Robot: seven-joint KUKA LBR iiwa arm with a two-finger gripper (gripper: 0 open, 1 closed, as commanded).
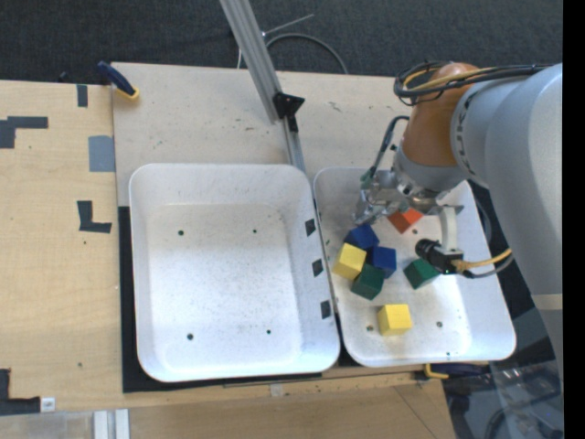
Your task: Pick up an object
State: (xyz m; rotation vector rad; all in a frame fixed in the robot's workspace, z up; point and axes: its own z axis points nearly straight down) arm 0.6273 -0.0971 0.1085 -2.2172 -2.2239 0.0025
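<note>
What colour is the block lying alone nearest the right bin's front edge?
Yellow block, clearest in the camera view.

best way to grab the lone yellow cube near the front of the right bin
Come straight down on the lone yellow cube and pinch two opposite flat side faces. It sits apart from the clustered blocks, with bare right bin floor around it, so fingers should fit on either side.

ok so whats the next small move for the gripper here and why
Probably a short descent onto the blue block. The gripper hangs just above the cluster in the right bin, with that block directly below it and an orange block beside it. Nothing is visibly between its fingers, so no pick has happened yet.
</note>
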